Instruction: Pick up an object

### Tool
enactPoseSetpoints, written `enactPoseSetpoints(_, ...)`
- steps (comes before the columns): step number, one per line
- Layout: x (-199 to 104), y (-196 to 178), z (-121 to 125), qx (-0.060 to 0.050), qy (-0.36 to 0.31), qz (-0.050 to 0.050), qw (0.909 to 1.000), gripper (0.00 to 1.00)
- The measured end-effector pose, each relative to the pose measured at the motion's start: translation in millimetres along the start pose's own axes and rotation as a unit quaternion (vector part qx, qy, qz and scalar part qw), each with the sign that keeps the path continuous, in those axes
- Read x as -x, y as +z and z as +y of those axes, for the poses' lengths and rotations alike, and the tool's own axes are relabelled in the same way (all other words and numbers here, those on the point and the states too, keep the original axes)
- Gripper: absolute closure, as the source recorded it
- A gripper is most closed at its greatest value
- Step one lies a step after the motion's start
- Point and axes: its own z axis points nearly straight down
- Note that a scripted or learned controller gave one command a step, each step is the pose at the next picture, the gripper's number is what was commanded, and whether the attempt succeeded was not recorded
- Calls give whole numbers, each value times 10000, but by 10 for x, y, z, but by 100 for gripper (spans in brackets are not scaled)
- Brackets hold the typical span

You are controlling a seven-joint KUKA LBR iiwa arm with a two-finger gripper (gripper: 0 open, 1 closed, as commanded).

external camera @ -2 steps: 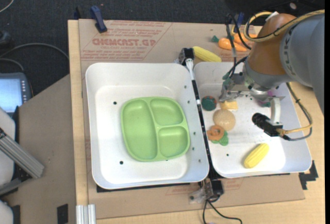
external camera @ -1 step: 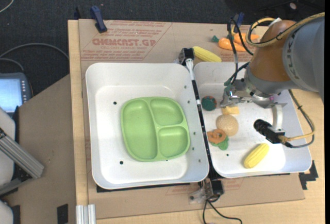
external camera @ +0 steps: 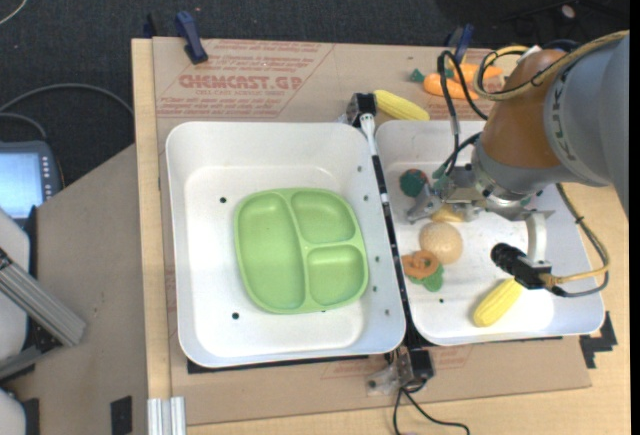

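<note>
two white bins [external camera: 200, 223], one green tray [external camera: 300, 248], two corn cobs [external camera: 497, 302]

A green divided plate [external camera: 300, 249] lies in the left bin [external camera: 190, 223]. Both bins sit on a cardboard sheet [external camera: 250, 78] printed in red. A blue clamp [external camera: 190, 36] grips the counter's far edge.

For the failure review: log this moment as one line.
arm: over right bin | gripper: low among toys, grasp not visible | nearest: beige ball, green piece | left bin: green divided plate
</note>
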Motion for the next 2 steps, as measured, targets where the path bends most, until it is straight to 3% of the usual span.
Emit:
enactPoseSetpoints(1, 2, 8, 462, 2, -11, 4, 10000, 0)
enactPoseSetpoints(2, 3, -128, 467, 29, -3, 4, 10000, 100)
